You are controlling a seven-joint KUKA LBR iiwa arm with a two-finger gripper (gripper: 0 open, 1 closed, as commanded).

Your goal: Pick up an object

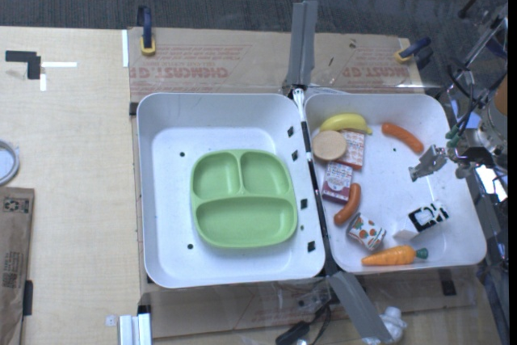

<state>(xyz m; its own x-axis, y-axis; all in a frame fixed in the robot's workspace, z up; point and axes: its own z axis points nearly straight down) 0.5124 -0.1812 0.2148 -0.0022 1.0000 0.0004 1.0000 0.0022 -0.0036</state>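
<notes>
Banana (pixel 346 123), sausages (pixel 402 137), carrot (pixel 390 256), small cartons (pixel 366 233) loose in the right bin (pixel 452 258).

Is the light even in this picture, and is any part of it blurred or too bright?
Camera view: the light is soft and even, with only faint shadows under the green divided plate and along the left bin walls; the white bin floors look bright but keep their detail; the banana and carrot are fairly sharp, while the gripper at the right edge looks slightly soft.

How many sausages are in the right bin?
2: one sausage near the far edge, right of the banana; another sausage by the left wall, beside the red packet. None seems hidden.
</notes>
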